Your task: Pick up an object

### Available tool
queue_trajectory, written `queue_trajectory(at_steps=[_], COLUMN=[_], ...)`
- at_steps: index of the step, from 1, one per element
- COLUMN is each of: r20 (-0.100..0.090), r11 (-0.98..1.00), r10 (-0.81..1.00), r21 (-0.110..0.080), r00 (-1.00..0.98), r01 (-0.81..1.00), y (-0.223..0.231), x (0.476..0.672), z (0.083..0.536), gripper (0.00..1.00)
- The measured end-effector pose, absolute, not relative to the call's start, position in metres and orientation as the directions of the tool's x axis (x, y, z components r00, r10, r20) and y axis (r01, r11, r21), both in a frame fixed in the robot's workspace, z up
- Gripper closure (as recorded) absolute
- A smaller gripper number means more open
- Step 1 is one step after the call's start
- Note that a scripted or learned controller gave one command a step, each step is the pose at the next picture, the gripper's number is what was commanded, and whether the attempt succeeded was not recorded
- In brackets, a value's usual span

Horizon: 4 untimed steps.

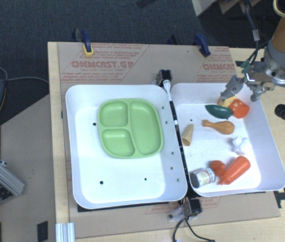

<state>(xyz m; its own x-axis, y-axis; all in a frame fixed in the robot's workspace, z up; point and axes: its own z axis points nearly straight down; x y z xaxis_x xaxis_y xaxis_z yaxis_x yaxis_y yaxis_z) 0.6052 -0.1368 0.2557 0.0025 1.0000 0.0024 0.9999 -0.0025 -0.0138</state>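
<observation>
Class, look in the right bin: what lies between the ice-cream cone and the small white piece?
The camera view shows a tan drumstick-shaped toy lying between the cone and the white piece.

**Toys scattered across the right bin**

Up near the far edge of the right bin [263,135] sits a small red and yellow toy [237,107], touching a dark green leaf-shaped piece [218,111]. Just nearer lies a tan drumstick [219,126], and a cone [187,134] rests by the left wall. A little white lump [239,143] sits toward the right side. Along the near edge lie a can [203,177] on its side and an orange carrot [231,169].
</observation>
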Motion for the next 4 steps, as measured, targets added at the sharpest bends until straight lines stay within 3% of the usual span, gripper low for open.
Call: queue_trajectory(at_steps=[1,4], r20=[0.000,0.001], r11=[0.000,0.000], r10=[1.000,1.000], r21=[-0.001,-0.006], r00=[0.000,0.000], r01=[1.000,1.000], y=[-0.137,-0.143], x=[0.607,0.614], z=[0.263,0.088], gripper=[0.00,0.00])
